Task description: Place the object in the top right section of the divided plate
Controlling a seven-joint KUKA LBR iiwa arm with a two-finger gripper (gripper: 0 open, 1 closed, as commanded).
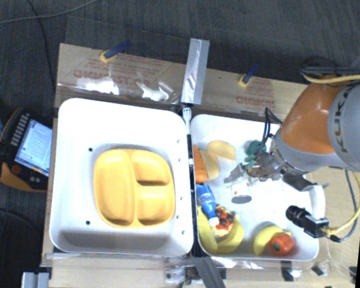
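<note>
Camera view, from above: arm (327, 125) reaches in from the right over the right bin (315, 207). Gripper (249, 170) sits low among the clutter near the bin's middle, and I cannot tell what state its hand is in; it is too small and blurred here.

Yellow divided plate (135, 187) rests in the left bin (75, 160), all three sections bare, top right section (148, 167) included.

Candidate objects in the right bin: a pale rounded piece (221, 150), an orange item (199, 165) by the divider, a blue bottle (205, 198), a banana (221, 235), and a yellow-and-red fruit (273, 241).

My read: the pick step, nothing secured that I can confirm. The next move calls for a firm grasp, a clean lift over the divider, then a carry left to the plate's top right section.
</note>
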